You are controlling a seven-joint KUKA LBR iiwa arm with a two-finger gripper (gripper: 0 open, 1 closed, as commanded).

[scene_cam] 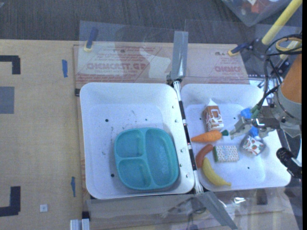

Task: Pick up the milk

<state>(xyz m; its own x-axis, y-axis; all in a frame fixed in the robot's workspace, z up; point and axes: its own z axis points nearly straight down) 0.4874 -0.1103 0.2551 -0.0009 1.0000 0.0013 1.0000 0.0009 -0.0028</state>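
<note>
End effector point(240, 127) at right of frame, in right bin point(268, 176), fingers apart, holding nothing. Milk point(213, 117) stands just left of it, above carrot point(207, 137). Fingers might bump milk, tip it.

Small brown-and-white milk carton point(213, 117), lying in the right bin's far-left part

A light wooden bench point(38, 143) marked with black and blue tape carries two shallow white bins side by side, the left bin point(96, 104) and the right bin point(273, 174), on cardboard sheets point(120, 63).
</note>
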